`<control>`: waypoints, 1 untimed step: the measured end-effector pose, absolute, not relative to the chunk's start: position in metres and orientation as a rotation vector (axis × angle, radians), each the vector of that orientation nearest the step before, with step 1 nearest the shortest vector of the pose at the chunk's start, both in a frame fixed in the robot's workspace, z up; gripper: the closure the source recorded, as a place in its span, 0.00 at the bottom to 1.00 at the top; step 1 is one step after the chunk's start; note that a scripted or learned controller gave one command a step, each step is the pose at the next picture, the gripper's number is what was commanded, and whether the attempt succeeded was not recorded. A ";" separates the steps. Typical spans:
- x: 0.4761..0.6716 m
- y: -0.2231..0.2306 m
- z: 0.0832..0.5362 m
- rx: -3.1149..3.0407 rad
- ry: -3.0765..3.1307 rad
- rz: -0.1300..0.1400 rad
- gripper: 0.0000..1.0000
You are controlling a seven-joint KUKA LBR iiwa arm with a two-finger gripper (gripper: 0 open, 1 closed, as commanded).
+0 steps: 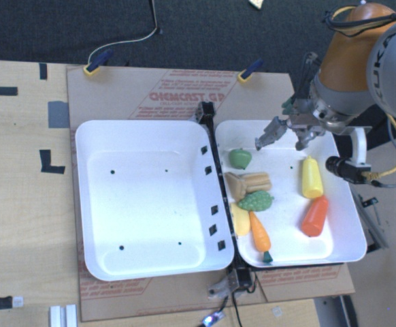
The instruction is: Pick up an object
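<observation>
In the camera view the claw is hanging spread wide and gripping nothing above the right bin, so the pick is not yet done. Six toys are lying below it: a green ball nearest, a tan piece, a green leafy piece, a carrot, a yellow piece and a red piece. The left bin is sitting well apart from the claw.

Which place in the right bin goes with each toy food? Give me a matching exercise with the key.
Things:
1. green round toy
2. yellow toy
3. red-orange toy
4. carrot

Places:
A. near the front rim, left of centre
B. right side, just behind the red-orange toy
C. by the divider, nearest the gripper
D. right side, toward the front

Pairs: 1-C, 2-B, 3-D, 4-A
</observation>
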State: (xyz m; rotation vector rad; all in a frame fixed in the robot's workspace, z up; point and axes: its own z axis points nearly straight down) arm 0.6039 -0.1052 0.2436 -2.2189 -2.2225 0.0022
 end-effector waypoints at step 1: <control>0.626 -0.092 0.205 -2.217 -2.222 0.005 0.00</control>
